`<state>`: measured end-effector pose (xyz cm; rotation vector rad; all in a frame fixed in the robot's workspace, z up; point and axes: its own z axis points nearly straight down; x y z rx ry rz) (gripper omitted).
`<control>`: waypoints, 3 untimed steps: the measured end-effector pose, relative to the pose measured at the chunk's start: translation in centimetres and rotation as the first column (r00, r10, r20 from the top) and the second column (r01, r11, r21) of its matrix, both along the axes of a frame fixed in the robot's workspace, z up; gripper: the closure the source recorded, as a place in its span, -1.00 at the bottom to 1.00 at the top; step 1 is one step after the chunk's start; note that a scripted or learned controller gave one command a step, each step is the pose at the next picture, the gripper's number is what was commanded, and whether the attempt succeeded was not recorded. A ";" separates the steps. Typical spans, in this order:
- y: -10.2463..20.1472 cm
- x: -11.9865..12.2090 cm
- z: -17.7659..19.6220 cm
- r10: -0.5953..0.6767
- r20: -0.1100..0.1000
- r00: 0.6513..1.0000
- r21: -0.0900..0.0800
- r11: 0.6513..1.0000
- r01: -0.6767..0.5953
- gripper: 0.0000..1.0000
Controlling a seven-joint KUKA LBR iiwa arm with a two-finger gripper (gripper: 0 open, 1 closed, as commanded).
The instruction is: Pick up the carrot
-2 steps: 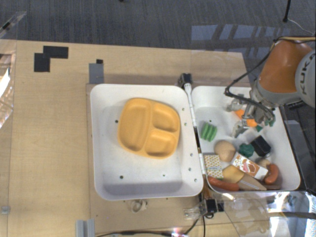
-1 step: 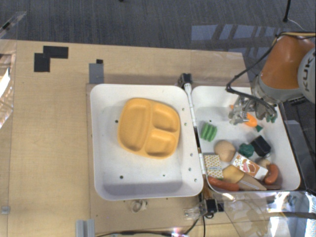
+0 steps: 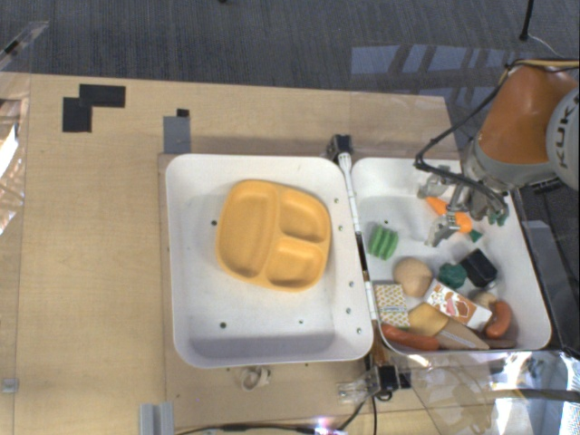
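Orange carrot [image 3: 450,214] between jaws

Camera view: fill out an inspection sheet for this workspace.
Surface: wooden bench bearing two white bins, left bin and right bin.
Job's things: carrot in the right bin, under the claw.
Clutter: yellow divided tray in the left bin; green ridged piece, potato, sausage and small cartons in the right bin.
Grippers: claw low over the carrot; grasp unclear.
Cables: black cable by the arm; wires at the front edge.
Surroundings: grey carpet; black tape marks.
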<state>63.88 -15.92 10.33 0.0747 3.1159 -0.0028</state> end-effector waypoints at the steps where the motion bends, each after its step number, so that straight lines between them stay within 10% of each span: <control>1: 0.1 0.4 1.5 0.004 0.014 1.000 -0.002 1.000 -0.004 1.00; 2: -2.7 -8.7 -1.2 0.239 -0.011 0.971 -0.005 0.971 -0.239 1.00; 3: -2.6 -8.5 -1.3 0.240 -0.008 0.971 -0.005 0.971 -0.240 -1.00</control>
